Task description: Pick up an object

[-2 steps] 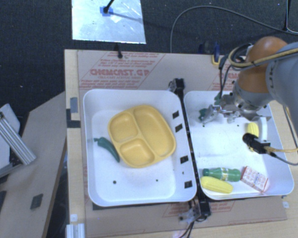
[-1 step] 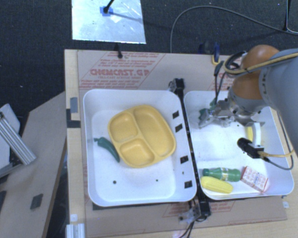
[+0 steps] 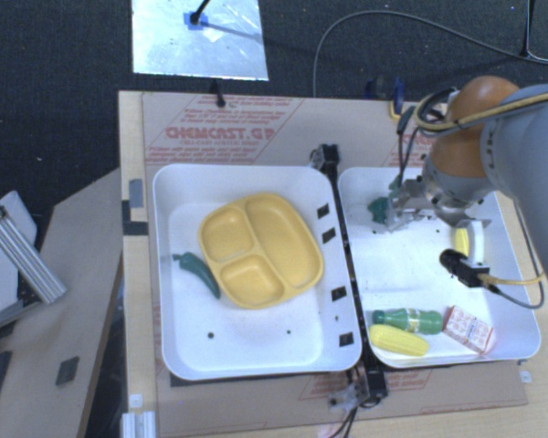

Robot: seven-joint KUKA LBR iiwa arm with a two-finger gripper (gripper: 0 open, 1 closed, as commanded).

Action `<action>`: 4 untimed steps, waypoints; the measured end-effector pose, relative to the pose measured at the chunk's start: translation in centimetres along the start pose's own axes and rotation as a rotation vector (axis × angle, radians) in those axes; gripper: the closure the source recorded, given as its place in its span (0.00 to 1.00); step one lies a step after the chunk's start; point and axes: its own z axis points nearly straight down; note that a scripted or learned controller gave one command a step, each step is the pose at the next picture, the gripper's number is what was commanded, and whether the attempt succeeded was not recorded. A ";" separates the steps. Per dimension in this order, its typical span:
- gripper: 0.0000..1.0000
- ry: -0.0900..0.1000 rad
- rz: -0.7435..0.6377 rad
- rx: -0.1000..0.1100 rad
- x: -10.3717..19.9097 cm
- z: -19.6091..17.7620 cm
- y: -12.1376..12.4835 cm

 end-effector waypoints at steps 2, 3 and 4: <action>1.00 0.000 -0.004 -0.005 0.0 -11.1 0.9; 1.00 0.001 -0.004 0.000 0.0 -12.0 1.0; 1.00 0.004 -0.010 0.002 5.5 -13.1 0.5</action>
